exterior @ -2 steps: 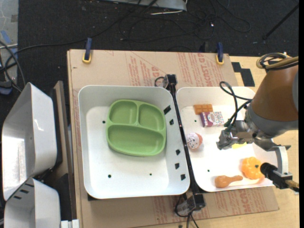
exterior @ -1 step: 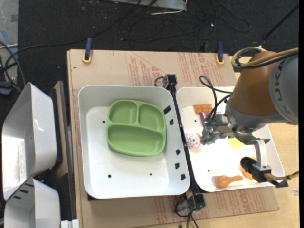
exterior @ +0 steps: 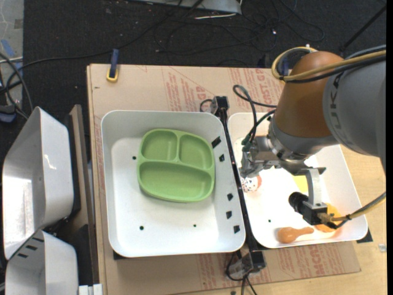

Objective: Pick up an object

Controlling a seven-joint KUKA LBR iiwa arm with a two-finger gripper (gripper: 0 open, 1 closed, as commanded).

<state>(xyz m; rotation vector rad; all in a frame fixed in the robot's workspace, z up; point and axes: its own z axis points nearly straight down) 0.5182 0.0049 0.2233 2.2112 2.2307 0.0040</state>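
Grey arm (exterior: 307, 103) over small white object (exterior: 250, 184); right bin (exterior: 347, 165)

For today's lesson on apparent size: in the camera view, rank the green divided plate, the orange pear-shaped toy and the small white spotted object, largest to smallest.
1. Green divided plate
2. Orange pear-shaped toy
3. Small white spotted object, though the arm partly hides it, so its full size is unsure.

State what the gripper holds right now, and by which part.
It cannot be told. The gripper is low in the right bin against a small white object, but the view does not show a hold.
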